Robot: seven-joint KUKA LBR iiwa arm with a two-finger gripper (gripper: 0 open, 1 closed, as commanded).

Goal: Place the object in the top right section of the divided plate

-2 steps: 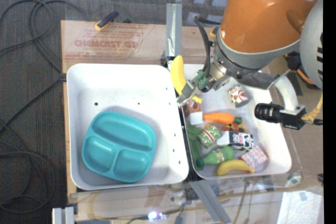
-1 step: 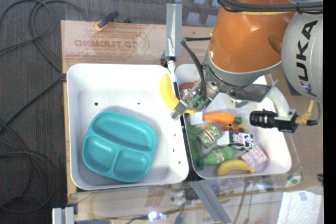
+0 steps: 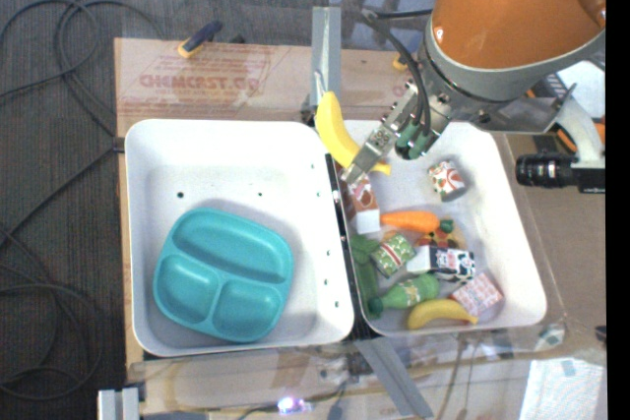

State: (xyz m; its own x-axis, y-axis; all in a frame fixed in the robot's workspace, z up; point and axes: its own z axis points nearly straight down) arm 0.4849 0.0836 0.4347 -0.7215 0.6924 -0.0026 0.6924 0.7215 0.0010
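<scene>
The jaws hang at the end of the grey and orange arm [image 3: 512, 5], low over the near-left corner of the right bin [image 3: 515, 211], their tip just beside the lower end of a yellow banana [image 3: 333, 125]. At this slant I cannot tell whether they stand wide or narrow, nor whether anything sits between them. The banana is probably the object meant. It leans on the wall where the two bins meet, one end poking up above the rim. That makes for a poor hold: a curved, smooth fruit propped on an edge may roll or pivot when pressed, slide down into either bin, or be pinched only at its end and swing loose on the lift. Right under the tip stands a small red and white carton [image 3: 362, 200], with a carrot [image 3: 410, 221] and a heap of other toy groceries close by, so a closing grip could catch the wrong item or nudge the pile. Farther out, the teal divided plate [image 3: 224, 275] lies in the left bin [image 3: 197, 138], well apart from the jaws and turned at an angle. Its skew could make the top right section easy to mistake, and a long banana may straddle a ridge instead of settling inside one compartment.
</scene>
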